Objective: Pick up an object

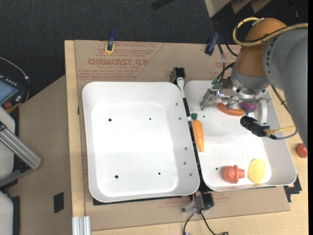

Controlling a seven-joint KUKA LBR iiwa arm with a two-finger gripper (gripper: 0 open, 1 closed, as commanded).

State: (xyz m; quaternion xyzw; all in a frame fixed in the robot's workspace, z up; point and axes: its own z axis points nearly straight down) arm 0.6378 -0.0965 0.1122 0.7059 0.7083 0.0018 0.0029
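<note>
My gripper (234, 106) hangs over the back of the right bin (281, 177), open, with its fingers spread left and right. Just under it lie an orange sausage-shaped piece (230, 110) and a purple object (248, 105), partly hidden by the wrist; I cannot tell whether a finger touches either. A carrot (197, 134) lies along the right bin's left wall. A red toy (233, 174) and a yellow lemon-like piece (257, 170) sit near the bin's front edge.
The left bin (98, 97) stands beside the right one, with a black divider (188, 126) between them. A black cable plug (252, 124) hangs off the wrist. A small red object (301, 151) lies outside the bin at the right.
</note>
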